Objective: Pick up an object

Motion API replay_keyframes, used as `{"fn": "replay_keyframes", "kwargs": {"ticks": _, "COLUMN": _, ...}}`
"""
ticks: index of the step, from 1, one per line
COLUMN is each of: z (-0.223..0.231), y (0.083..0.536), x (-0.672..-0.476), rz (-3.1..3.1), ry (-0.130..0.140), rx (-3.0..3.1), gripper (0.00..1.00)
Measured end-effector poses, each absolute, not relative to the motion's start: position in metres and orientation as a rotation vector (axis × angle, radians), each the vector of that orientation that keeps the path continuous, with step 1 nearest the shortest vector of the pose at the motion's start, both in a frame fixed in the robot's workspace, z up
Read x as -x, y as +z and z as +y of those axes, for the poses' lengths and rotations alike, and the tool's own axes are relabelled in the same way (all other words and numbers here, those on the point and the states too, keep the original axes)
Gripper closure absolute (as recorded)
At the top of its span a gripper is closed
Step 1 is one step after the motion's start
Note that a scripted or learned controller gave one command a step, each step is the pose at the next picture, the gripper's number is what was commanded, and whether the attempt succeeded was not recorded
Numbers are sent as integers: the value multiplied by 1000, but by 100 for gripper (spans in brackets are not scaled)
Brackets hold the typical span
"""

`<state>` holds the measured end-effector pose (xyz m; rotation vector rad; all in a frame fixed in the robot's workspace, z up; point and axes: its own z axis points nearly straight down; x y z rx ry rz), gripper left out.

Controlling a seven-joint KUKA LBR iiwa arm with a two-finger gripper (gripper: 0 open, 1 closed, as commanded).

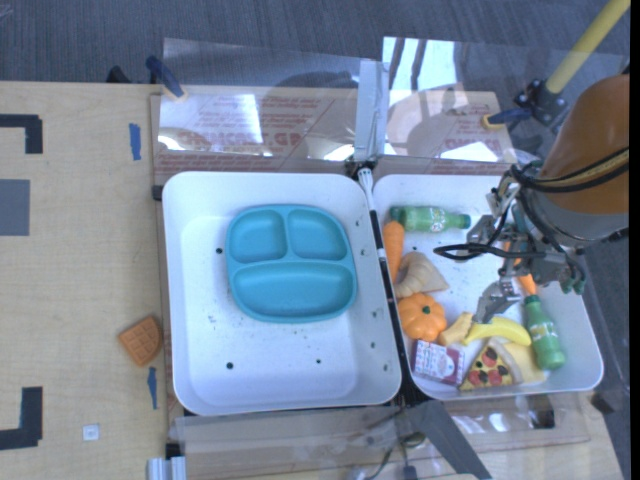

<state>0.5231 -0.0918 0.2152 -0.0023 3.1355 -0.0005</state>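
- We see two white bins side by side: the left bin [200, 368] holds a blue divided plate [291, 261].
- The right bin [585, 363] holds a carrot [393, 248], a small pumpkin [422, 317], a banana [503, 329], a pizza slice [490, 366] and two green bottles [430, 218] [543, 333].
- The gripper [497, 301] hangs just above the banana.
- A waffle [141, 340] lies on the bench left of the bins.

dark grey carpet floor [300, 3] behind a pale wooden bench [70, 268].
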Motion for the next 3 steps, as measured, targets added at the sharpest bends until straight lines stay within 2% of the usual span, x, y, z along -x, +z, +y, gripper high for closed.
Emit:
{"fn": "replay_keyframes", "kwargs": {"ticks": 1, "z": -180, "y": 139, "x": -540, "rz": 3136, "ry": 0, "rx": -220, "gripper": 0}}
{"fn": "replay_keyframes", "kwargs": {"ticks": 2, "z": -224, "y": 89, "x": -575, "rz": 3118, "ry": -4, "rx": -244, "gripper": 0}}
{"fn": "replay_keyframes", "kwargs": {"ticks": 3, "z": -223, "y": 104, "x": -579, "rz": 3104, "ry": -10, "rx": -238, "gripper": 100}}
